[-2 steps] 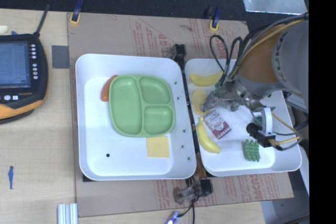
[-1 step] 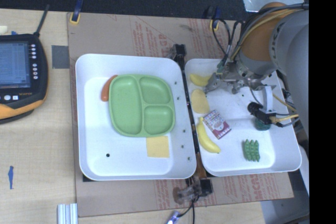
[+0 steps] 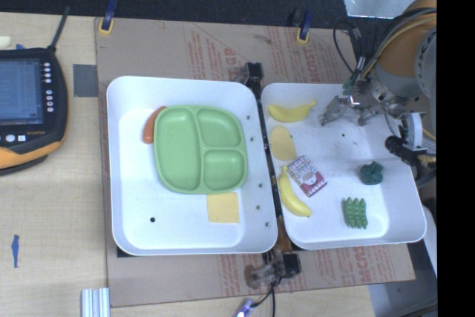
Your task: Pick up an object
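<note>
My gripper [image 3: 346,112] hangs over the far part of the right bin [image 3: 404,226], its two fingers spread open with nothing between them. Just left of it lies a banana [image 3: 291,111]. A pale yellow chip-like piece [image 3: 282,142] sits below that banana. A small pink-and-white packet [image 3: 306,176] lies mid-bin beside a second banana [image 3: 292,194]. A dark green lump [image 3: 372,173] and a green pea pod [image 3: 355,212] rest in the near right part of the bin.
The left bin [image 3: 126,219] holds a green divided plate [image 3: 200,148], a yellow cheese slice [image 3: 223,208] and an orange sausage [image 3: 150,127] tucked by the plate's left rim. A teach pendant [image 3: 26,104] lies on the bench at far left. Clamps stand at the bins' junction.
</note>
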Motion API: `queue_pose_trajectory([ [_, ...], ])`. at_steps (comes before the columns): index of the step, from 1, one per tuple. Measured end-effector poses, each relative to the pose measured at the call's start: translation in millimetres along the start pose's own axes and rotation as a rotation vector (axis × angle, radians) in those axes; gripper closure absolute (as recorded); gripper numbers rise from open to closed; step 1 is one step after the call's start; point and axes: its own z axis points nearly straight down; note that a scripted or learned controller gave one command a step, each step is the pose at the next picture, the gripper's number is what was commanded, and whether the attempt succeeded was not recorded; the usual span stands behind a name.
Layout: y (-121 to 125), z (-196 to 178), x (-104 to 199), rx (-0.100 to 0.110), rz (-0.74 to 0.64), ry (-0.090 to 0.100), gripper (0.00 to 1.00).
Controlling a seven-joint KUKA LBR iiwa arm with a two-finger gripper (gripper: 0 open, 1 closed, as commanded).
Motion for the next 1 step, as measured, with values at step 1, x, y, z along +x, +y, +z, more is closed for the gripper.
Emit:
queue_pose_trajectory([
  [1,-31.1,-74.8,74.5,0.0,-0.004,0.001,0.0],
])
